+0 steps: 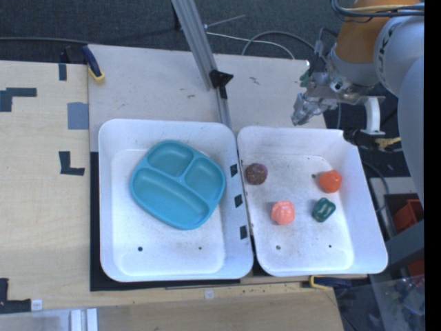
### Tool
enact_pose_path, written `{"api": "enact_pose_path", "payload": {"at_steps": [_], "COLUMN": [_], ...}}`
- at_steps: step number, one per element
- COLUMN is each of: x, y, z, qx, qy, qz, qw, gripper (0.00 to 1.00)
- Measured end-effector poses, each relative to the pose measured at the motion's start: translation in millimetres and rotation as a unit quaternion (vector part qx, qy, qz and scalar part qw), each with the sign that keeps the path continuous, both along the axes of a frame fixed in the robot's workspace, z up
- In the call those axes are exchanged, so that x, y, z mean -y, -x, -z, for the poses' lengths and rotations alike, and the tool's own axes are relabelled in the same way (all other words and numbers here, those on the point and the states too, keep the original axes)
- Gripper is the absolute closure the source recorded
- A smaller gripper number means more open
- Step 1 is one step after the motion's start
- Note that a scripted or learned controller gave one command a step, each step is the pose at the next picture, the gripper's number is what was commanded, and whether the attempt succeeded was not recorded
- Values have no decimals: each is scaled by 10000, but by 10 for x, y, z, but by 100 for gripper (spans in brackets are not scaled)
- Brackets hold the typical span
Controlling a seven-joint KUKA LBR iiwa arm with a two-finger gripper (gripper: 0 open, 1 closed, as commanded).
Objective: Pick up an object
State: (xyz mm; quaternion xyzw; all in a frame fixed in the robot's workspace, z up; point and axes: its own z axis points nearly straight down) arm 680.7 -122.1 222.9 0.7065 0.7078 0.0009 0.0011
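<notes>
- Two white bins [238,185] are carried side by side on the worktop [41,205].
- The tool [301,116] is held above the right bin's far rim; its state cannot be told.
- An orange ball [330,181] is seen below it.

Pale wooden bench [41,205], dark carpet floor [83,5], slanted aluminium rail [194,29], loose cables [265,40]

My arm comes in from the right side of the view, grey in its links, with the orange band sitting just above my wrist at the top corner. From there my wrist bends down and to the left, and my gripper [301,118] hangs at its end, pointing downward. The metal body of the hand is above and to the right of my jaws, cables looping behind it.
</notes>
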Motion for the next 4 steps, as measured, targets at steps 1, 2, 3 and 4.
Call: {"api": "enact_pose_path", "payload": {"at_steps": [1,2,3,4], "x": [-501,-966,-1363,-1945], "y": [203,377,649,832], "z": [96,156,109,-50], "qx": [-30,-31,-32,-22], "qy": [-7,-8,-7,-12], "qz": [-16,-17,-18,-33], "qw": [10000,10000,10000,10000], "gripper": [100,100,100,100]}}
